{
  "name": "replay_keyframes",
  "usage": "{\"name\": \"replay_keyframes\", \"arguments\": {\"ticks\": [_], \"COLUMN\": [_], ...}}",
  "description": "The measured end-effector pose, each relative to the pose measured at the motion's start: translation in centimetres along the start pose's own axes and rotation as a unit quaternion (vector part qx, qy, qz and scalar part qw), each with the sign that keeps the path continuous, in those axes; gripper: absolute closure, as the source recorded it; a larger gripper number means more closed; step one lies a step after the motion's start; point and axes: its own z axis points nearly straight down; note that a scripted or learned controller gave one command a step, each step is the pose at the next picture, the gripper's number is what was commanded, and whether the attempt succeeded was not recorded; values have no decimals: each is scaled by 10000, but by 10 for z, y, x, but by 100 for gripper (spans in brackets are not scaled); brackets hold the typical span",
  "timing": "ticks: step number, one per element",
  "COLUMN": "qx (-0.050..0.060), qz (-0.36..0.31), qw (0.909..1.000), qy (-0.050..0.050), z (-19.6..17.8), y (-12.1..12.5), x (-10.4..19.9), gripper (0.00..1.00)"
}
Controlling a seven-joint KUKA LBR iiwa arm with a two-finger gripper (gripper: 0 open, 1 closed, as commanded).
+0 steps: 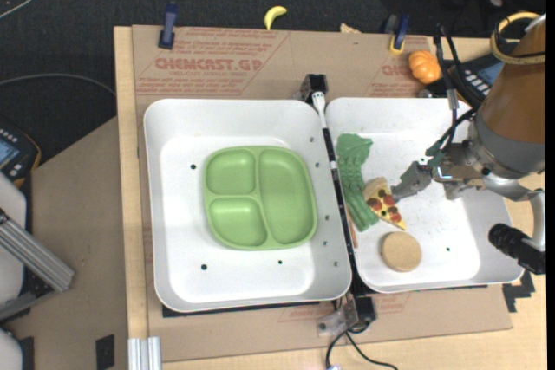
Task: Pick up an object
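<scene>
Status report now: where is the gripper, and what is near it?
Gripper low in right bin, beside pizza slice. Nothing visibly held. Green cloth and round cookie close by.

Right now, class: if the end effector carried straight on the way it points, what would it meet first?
Probably the pizza slice, just ahead of the end effector in the right bin; its height above the slice is unclear.

You see the claw (406, 185) low in the right bin (451, 260), its tip just beside the pizza slice (381, 204). A green leafy toy (353, 165) lies by the bin's left wall, a tan round cookie (401, 252) nearer you. A green divided plate (259, 196) sits in the left bin (173, 186).
</scene>
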Motion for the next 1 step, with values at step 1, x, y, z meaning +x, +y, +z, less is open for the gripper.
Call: {"name": "replay_keyframes", "arguments": {"ticks": [1], "qx": [17], "qz": [7], "qw": [10000], "qy": [-3], "z": [69], "y": [2], "x": [45], "gripper": [0]}}
